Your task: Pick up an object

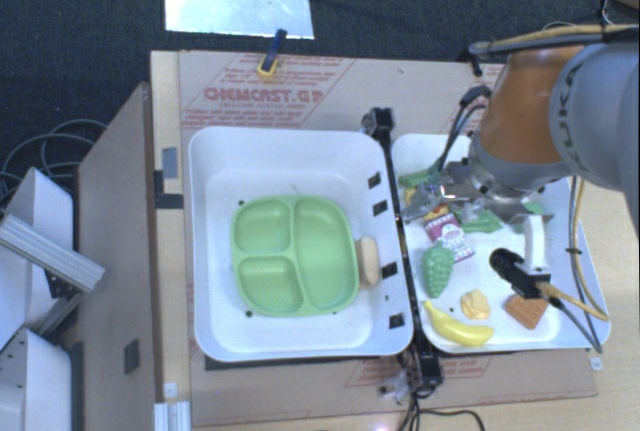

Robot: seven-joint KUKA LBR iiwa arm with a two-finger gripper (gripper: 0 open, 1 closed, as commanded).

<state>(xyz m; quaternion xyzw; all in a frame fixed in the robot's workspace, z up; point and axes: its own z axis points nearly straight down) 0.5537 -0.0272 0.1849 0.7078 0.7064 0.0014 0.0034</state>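
Camera view | arm low over right bin (590,319); gripper (440,194) among toys near pink carton (452,237) | finger state cannot be told | nothing seen held; green grapes (437,269), banana (458,327) lie loose | pick not yet done; grasp and lift remain

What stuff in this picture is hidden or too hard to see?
- Gripper: the arm covers it in the camera view, so whether it holds anything cannot be told.
- Top of the right bin: hidden under the arm.
- Green toy: partly covered by the arm.
- Pink box: its print is too small to read.
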